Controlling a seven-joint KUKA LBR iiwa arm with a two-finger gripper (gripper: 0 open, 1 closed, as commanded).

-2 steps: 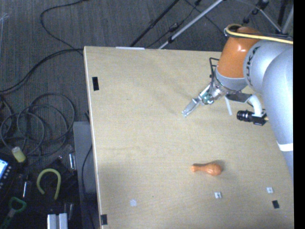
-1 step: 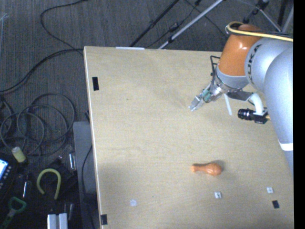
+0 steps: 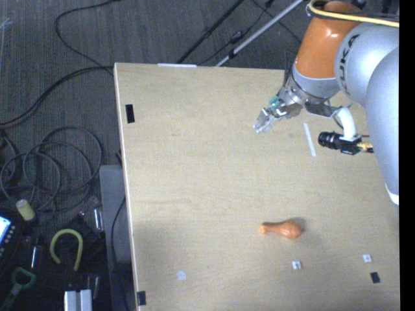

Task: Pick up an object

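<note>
orange and pear-shaped, the small object (image 3: 283, 229) lies on the tan bench surface (image 3: 194, 173), well apart from the gripper (image 3: 264, 123), which hovers with nothing between its fingers; it looks light and smooth, likely slippery, best pinched across the bulbous end.

No text, label or number is legible anywhere.
</note>
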